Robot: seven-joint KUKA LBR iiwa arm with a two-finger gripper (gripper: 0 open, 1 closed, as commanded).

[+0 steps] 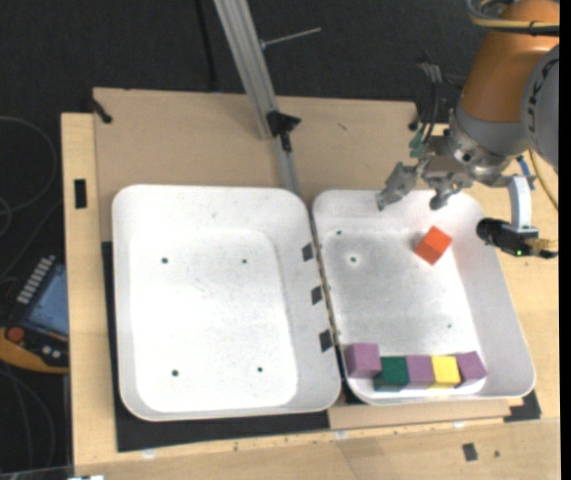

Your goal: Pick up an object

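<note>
On the desk [205, 138], two shallow white bins sit side by side, edges touching. At far left, off the desk, a handheld control unit with an orange edge [27, 313] lies among dark cables. The left bin [210, 298] shows a bare speckled floor. A grey metal pole [250, 63] slants down toward the seam between the bins. The right bin [415, 298] holds six blocks. One orange block [432, 245], tilted on a corner, lies alone in the upper right part of the bin. Five more line the near wall: purple [364, 358], green [393, 372], purple [420, 369], yellow [447, 370], purple [470, 365]. The tool [414, 193] hangs above the bin's far rim, just up-left of the orange block, fingers spread apart with nothing between them.
</note>
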